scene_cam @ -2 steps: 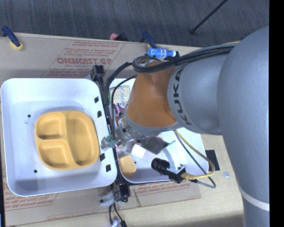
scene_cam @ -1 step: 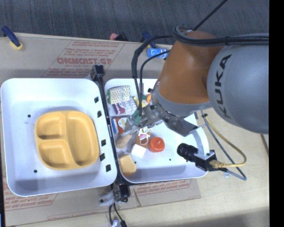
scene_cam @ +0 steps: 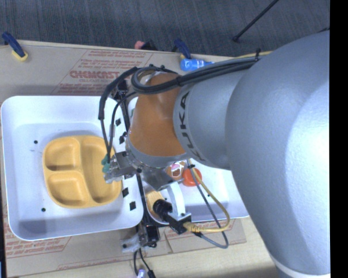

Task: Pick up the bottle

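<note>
The big grey arm with its orange band covers most of the right bin [scene_cam: 220, 210]. Its wrist hangs over the wall between the two bins, and the gripper [scene_cam: 119, 170] sits low at the right edge of a yellow divided plate [scene_cam: 75, 169] in the left bin [scene_cam: 17, 155]. A small orange thing [scene_cam: 191, 177] with a pale patterned piece beside it peeks out from under the arm in the right bin. Most of it is hidden, and I cannot tell whether it is the bottle.
The bins rest on a brown cardboard sheet [scene_cam: 64, 68] held by blue clamps [scene_cam: 14, 45] at the back. A blue object [scene_cam: 192, 64] lies at the back edge behind the arm. Dark floor lies beyond the bench.
</note>
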`<state>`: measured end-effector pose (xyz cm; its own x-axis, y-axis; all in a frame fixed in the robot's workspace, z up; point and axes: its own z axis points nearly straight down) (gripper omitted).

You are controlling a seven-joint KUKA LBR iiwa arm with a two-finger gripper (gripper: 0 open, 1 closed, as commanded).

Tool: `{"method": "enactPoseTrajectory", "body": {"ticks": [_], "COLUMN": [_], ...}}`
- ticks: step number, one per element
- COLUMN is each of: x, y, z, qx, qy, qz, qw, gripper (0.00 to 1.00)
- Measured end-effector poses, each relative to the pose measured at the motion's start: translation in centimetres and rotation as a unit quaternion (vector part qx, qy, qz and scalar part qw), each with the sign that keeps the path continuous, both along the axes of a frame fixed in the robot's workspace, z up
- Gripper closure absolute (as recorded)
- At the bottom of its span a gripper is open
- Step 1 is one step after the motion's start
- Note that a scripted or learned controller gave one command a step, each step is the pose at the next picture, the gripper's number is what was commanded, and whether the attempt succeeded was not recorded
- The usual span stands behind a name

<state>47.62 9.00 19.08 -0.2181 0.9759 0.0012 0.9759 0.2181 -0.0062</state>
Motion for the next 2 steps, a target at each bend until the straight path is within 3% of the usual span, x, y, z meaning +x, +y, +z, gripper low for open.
{"method": "enactPoseTrajectory", "body": {"ticks": [1,2], "x": [0.0,0.1], "y": [-6.6,-6.0], "z": [2.5,13.7], "qx": [0.0003,0.0002], "qy": [-0.003,-0.003], "qz": [0.136,0.081], "qw": [0.9907,0.9967], "gripper": [1.0,1.0]}}
